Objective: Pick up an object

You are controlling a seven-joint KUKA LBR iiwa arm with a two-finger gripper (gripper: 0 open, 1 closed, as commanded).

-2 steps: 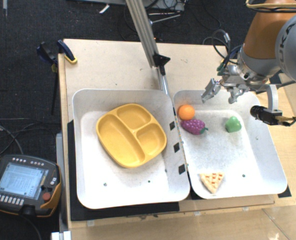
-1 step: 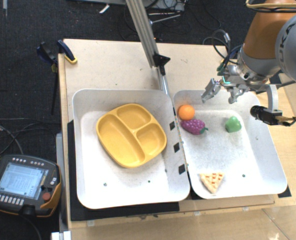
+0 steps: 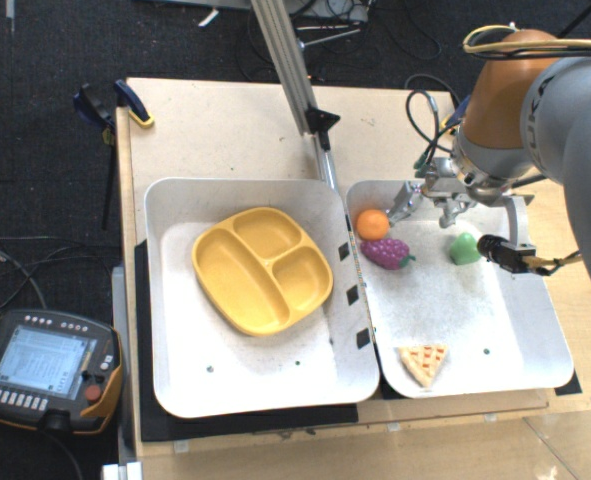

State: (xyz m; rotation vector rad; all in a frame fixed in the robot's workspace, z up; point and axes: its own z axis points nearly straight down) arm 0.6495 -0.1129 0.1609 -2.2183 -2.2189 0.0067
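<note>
The right bin (image 3: 515, 348) holds an orange ball (image 3: 372, 224) at its far left, with a purple bunch of grapes (image 3: 387, 252) touching it just in front. A green toy (image 3: 464, 249) lies near the bin's far middle. A pizza-slice toy (image 3: 423, 363) sits near the front edge. My gripper (image 3: 425, 209) hangs over the far edge of the right bin, between the orange ball and the green toy and a little behind both. Its fingers are spread and nothing is between them.
A yellow divided plate (image 3: 263, 268) lies in the left bin (image 3: 175, 358). A slanted metal pole (image 3: 287, 58) rises from the bench behind the bins. A black cable connector (image 3: 505, 253) hangs right of the green toy. A teach pendant (image 3: 40, 368) lies left of the bench.
</note>
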